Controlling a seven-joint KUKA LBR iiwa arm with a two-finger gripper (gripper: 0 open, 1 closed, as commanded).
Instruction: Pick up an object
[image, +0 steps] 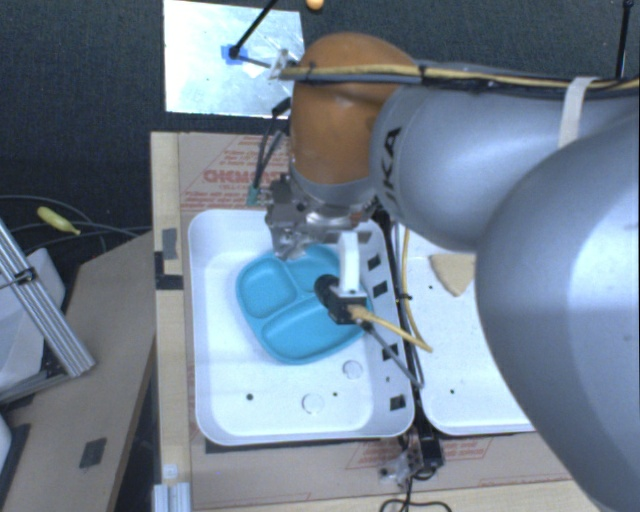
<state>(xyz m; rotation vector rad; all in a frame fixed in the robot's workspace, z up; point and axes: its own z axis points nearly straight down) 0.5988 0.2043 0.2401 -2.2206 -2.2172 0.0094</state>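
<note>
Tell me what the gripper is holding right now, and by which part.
Cannot be told: the gripper is down at the far rim of the blue divided plate in the left bin, but no grasp shows.

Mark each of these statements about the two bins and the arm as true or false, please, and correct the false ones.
1. A blue divided plate lies in the left bin. True.
2. The gripper is above the right bin. False: it is above the left bin, at the far edge of the blue plate.
3. The blue plate is round and has no compartments. False: it has raised dividers that form several compartments.
4. A tan piece lies in the right bin, near its far side. True.
5. The band above the wrist is green. False: it is orange.
</note>
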